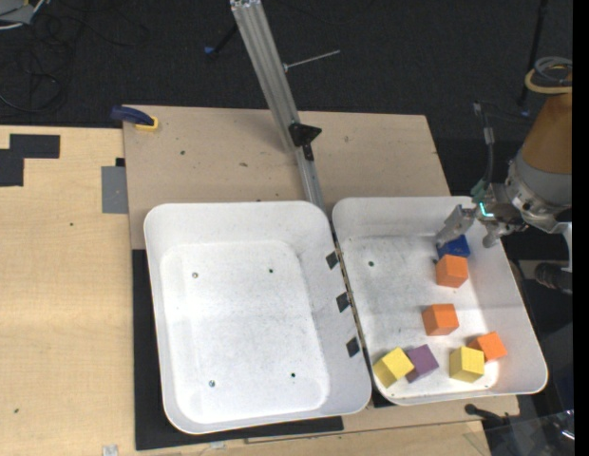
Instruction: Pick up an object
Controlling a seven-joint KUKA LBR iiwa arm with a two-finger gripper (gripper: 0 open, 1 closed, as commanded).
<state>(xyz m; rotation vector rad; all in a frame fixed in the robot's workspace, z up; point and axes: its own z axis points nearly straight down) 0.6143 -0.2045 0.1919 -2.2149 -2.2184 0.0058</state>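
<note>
A small blue block [456,247] sat in the right bin [399,255], upper right of frame, just above an orange cube [451,271]. The gripper [463,228] hung over it; finger state unclear. Pale wooden bench [237,155], dark floor beyond.

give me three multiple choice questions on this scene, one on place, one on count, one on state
1. Where do the foam blocks lie?
A. right white bin
B. left white bin
C. bare bench

2. How many orange foam blocks are there?
A. one
B. three
C. five

3. Where is the tool?
A. over the left bin
B. beside the small blue foam block
C. above the bench's near edge

Answers:
1 A: every block sits in the right white bin.
2 B: three show.
3 B: the tool is just above the small blue foam block.
</note>
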